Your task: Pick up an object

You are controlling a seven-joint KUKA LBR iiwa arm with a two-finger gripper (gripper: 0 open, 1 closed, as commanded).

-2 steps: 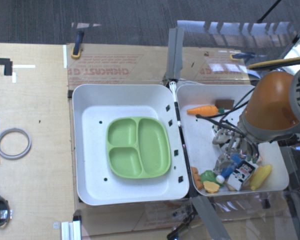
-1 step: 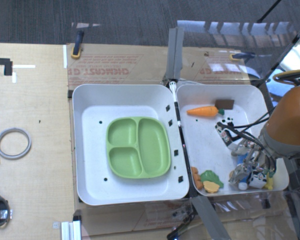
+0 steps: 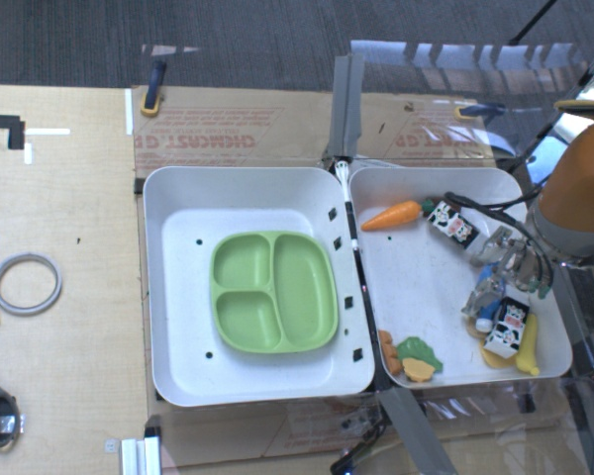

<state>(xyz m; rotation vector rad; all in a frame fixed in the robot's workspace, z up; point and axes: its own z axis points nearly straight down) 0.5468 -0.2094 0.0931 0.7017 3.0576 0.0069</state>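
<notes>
The gripper (image 3: 497, 283) is seen at the right side of the frame, lowered into the right bin (image 3: 426, 315) near its right wall. Whether it's open or closed can't really be told, since the tip is tangled up visually with the clutter under it.

Right below it, a small black-and-white cow-print carton (image 3: 507, 327) is found, lying against a yellow banana (image 3: 526, 349) in the bin's lower right corner. A second cow-print carton (image 3: 451, 224) is spotted up and to the left of the gripper, and an orange carrot (image 3: 391, 215) is laid just left of that, near the bin's top left. Along the bottom edge, a green leafy toy (image 3: 413, 348) and some orange bits (image 3: 416, 368) are bunched together.

In the left bin (image 3: 168, 295), a green divided plate (image 3: 274, 291) is centred. Far left on the bench, a grey tape ring (image 3: 23, 283) is seen.
</notes>
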